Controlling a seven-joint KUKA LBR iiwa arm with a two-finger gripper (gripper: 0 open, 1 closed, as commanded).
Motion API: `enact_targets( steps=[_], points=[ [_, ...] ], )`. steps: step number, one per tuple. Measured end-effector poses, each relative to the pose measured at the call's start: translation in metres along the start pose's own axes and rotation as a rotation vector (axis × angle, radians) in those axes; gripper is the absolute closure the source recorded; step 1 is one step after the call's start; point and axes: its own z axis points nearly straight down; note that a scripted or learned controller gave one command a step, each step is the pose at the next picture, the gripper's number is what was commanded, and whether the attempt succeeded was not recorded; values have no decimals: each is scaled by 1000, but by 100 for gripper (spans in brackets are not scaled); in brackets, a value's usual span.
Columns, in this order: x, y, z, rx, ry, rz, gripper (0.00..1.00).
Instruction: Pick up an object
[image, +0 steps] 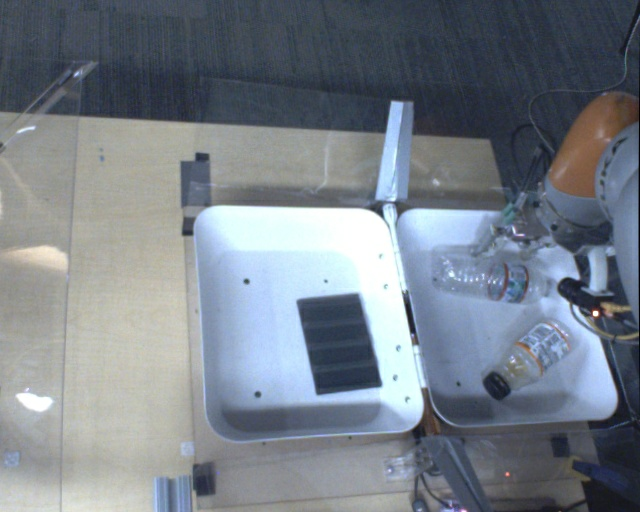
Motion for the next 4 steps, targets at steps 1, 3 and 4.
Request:
enact_targets(
  steps=[1, 3, 4],
  points=[
    [-1, -74, 4, -2, 0, -111, 0],
    [1, -125, 3, -4, -1, -126, 0],
    [5, -167, 2, -11, -1, -150, 0]
  ],
)
